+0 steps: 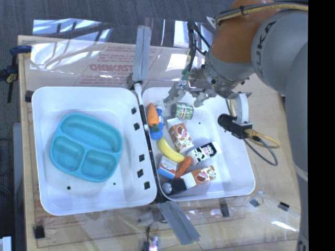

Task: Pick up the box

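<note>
Several small boxes lie in the right bin (238,156). A red and white box (179,136) sits near its middle, a black and white cow-patterned box (203,153) lies just right of it, and a longer red and white box (201,174) rests near the front. My gripper (186,98) hangs over the back of this bin, open, its fingers (171,96) spread either side of a small green and white can (184,111) just below them. No box is between the fingers. The nearest box is a short way in front of the gripper.
A carrot (152,115), a blue object (156,133), a banana (170,150) and a second carrot (182,167) crowd the right bin's left side. The left bin (47,192) holds a blue divided plate (86,147). A black cable fitting (234,125) hangs at the arm's right.
</note>
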Robot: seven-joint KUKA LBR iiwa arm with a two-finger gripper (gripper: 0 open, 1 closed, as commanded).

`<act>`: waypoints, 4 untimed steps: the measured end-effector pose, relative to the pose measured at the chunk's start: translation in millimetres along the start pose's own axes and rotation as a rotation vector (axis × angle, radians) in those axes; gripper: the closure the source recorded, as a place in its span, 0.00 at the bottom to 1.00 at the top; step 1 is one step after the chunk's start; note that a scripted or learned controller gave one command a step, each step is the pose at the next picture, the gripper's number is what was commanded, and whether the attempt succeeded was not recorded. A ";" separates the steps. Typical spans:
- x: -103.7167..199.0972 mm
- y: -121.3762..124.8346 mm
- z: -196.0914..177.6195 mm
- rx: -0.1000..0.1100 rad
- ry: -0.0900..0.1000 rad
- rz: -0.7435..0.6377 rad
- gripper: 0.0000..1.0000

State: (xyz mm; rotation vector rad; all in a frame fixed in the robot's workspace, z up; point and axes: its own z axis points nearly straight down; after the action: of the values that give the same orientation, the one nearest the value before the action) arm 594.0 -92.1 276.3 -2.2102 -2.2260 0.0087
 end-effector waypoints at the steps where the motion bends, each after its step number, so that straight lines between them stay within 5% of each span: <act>1: -25.2 -29.4 162.1 -0.016 -0.003 -0.078 0.00; 2: -86.7 -20.4 168.4 -0.015 0.001 -0.075 0.00; 3: -91.2 10.8 173.9 0.092 0.018 0.012 0.00; 4: -81.0 15.7 174.6 0.109 -0.005 0.074 0.00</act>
State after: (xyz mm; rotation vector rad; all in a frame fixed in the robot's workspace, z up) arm 609.1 -173.0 101.7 -2.2357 -2.0907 0.1322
